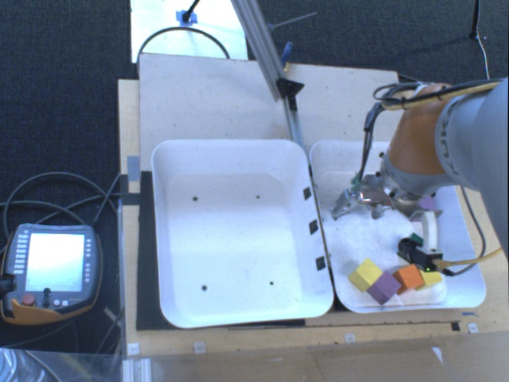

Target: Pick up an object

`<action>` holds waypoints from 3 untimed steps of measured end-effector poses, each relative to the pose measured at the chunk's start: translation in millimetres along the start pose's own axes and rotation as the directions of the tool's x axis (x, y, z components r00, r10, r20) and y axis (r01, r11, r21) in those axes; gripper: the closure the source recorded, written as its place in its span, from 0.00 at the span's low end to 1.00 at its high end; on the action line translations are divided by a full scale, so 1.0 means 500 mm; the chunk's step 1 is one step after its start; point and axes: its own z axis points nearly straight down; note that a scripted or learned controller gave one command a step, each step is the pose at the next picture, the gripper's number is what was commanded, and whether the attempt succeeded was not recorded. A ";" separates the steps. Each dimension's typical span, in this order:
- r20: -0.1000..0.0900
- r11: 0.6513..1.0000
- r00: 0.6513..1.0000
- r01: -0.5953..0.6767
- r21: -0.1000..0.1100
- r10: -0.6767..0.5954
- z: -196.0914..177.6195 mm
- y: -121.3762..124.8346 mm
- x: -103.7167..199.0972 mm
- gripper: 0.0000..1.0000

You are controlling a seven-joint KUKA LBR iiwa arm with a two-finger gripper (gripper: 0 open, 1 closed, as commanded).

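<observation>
In the right bin (347, 249) several small blocks lie together near the front edge: a yellow block (367, 274), a purple block (383, 287), an orange block (409, 277) and a small yellow piece (431, 278). My gripper (345, 205) hangs low over the bin's middle left, close to the wall between the two bins. It sits up and to the left of the blocks, apart from them. Nothing shows in its grasp. A small pale purple thing (429, 204) peeks out beside the wrist, mostly hidden by the arm.
The left bin (231, 146) stands beside the right one, with a shared raised edge (312, 213) between them. A metal pole (262, 34) slants over the back of the bench. A teach pendant (49, 270) lies on the floor at far left.
</observation>
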 end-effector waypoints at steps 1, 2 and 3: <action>0.001 1.000 1.000 0.000 -0.004 0.000 0.027 0.001 0.000 0.00; 0.001 1.000 1.000 0.002 -0.008 -0.002 0.003 0.004 0.000 1.00; 0.001 1.000 1.000 0.002 -0.010 -0.002 -0.086 0.015 0.000 1.00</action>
